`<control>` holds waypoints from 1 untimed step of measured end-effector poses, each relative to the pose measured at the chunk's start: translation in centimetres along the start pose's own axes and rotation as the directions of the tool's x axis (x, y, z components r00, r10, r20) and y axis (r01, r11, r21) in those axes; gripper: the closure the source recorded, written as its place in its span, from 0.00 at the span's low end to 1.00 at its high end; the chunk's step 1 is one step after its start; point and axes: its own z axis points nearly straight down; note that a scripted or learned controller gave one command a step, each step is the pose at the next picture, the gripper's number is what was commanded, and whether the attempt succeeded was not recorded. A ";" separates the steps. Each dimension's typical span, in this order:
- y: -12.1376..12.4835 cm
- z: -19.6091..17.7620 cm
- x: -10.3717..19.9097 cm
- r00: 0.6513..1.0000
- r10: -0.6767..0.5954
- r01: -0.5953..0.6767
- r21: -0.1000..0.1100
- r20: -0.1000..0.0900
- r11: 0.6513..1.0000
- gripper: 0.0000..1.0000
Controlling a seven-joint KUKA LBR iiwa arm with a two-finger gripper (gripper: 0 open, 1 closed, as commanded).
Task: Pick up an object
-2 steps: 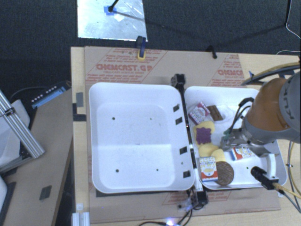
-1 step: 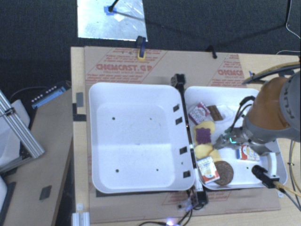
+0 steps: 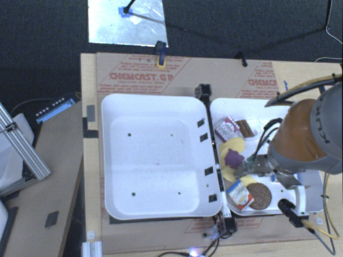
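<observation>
"chemcast gp" in red letters on the bench sheet [image 3: 140, 75].

Dark carpet [image 3: 43, 42], metal sheet [image 3: 126, 14]

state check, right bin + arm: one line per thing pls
claw: low in the right bin, beside the purple toy; grip unclear
purple toy: lying on the yellow piece
yellow piece: flat, partly covered
red-white packet: lying flat, near the divider
brown bar: flat, beside the packet
brown disc: flat, at the near edge
blue-white packet: tilted, touching the disc
left bin: upright
</observation>
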 end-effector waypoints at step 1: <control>0.0 -0.9 0.4 1.000 -0.007 0.007 0.014 -0.017 1.000 1.00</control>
